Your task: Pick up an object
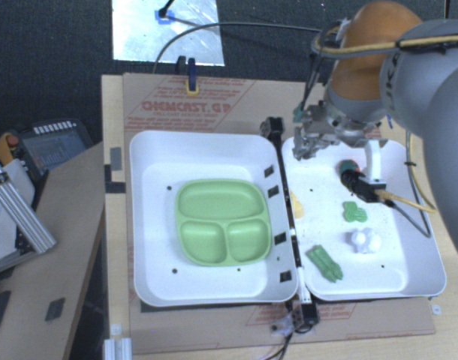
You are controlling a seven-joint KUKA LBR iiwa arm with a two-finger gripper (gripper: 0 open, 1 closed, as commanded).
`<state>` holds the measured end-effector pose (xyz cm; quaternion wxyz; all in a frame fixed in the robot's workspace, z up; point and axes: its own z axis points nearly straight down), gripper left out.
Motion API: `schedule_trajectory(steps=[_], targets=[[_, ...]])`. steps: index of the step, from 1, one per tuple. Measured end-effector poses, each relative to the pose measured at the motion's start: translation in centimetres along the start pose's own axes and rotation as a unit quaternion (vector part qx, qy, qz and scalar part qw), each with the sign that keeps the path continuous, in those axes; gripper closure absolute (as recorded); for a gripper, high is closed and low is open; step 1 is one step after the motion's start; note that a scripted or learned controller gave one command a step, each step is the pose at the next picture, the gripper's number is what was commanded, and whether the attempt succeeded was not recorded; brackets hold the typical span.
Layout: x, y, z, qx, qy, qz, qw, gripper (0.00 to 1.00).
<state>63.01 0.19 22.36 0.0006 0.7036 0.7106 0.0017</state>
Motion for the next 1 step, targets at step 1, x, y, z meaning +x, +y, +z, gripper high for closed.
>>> schedule_trajectory(steps=[1], targets=[[5.96,0.19,0.12,0.001,0.001,0.0,1.0,1.0]])
